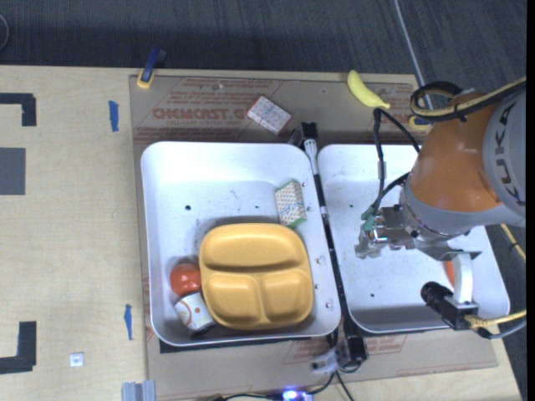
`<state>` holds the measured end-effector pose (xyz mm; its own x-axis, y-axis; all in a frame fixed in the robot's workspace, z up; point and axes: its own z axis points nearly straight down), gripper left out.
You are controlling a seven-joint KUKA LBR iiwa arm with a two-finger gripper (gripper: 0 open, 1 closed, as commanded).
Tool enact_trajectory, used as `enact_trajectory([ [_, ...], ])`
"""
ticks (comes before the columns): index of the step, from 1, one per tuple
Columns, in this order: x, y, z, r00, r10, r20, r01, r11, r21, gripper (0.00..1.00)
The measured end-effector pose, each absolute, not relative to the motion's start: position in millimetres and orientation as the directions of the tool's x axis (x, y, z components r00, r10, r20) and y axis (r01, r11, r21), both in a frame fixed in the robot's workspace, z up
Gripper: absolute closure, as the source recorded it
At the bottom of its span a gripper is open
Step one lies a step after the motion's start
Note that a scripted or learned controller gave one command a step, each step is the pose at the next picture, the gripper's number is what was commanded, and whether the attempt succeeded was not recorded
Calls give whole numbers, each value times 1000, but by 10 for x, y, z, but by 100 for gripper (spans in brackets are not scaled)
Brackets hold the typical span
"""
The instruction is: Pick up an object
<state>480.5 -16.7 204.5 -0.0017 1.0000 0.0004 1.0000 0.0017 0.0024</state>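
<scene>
You are looking down on a pale wooden bench (67,249) with dark carpet along the top of the view. A brown cardboard sheet (209,111) printed with red lettering lies under two shallow white bins set side by side.

The left bin (167,182) holds a yellow divided tray (255,274), which takes up most of its lower half. An orange ball (184,278) sits just beside the tray's left edge, and a small white and orange container (194,312) lies below the ball, touching the tray's lower left corner. A small patterned packet (290,201) rests near the bin's right wall, just above the tray.

The arm (468,174) reaches in from the right over the right bin (351,170), with its orange band and grey body covering much of that bin. The gripper (372,236) hangs over the bin's left half, above bare white floor; whether it is spread or closed, you cannot tell from this angle. An orange and white object (458,278) shows near the bin's lower right, partly hidden under the arm.

On the cardboard behind the bins lie a small printed card (267,114) and a yellow banana (366,90). Blue tape marks (114,115) and black tape marks (21,107) dot the bench, and a blue and yellow clamp (150,65) sits at the cardboard's upper left corner.
</scene>
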Motion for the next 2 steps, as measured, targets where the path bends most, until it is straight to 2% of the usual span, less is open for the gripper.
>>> enact_trajectory([
  [1, 4804, -170, 2044, -1, 1000, 0, 1000, 1, 2, 0],
  [2, 4804, -170, 2044, -1, 1000, 0, 1000, 1, 2, 0],
])
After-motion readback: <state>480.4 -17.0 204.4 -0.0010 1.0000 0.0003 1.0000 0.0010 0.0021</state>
